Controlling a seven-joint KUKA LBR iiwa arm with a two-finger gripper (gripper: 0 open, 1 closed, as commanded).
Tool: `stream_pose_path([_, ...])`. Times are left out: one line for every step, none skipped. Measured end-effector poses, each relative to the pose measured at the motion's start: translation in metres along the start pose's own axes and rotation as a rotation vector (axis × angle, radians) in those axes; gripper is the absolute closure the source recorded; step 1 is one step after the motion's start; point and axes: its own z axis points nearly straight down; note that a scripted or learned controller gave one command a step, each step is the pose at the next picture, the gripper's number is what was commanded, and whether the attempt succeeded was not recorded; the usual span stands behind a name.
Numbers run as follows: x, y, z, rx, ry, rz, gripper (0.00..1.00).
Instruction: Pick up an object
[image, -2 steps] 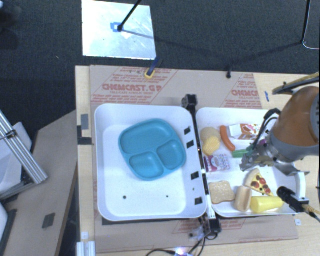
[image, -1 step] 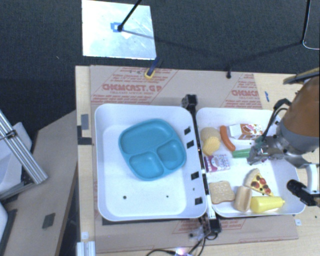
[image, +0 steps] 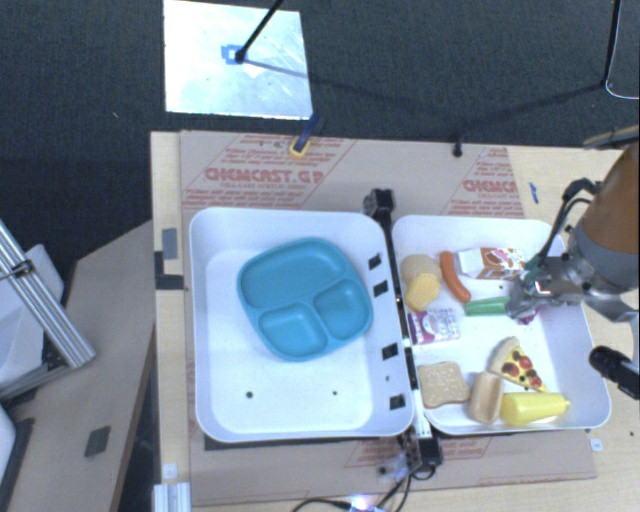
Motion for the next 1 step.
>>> stream_pose_path([0.0485,0.0266,0.0034,0.002,0.003,-0.006,1.0])
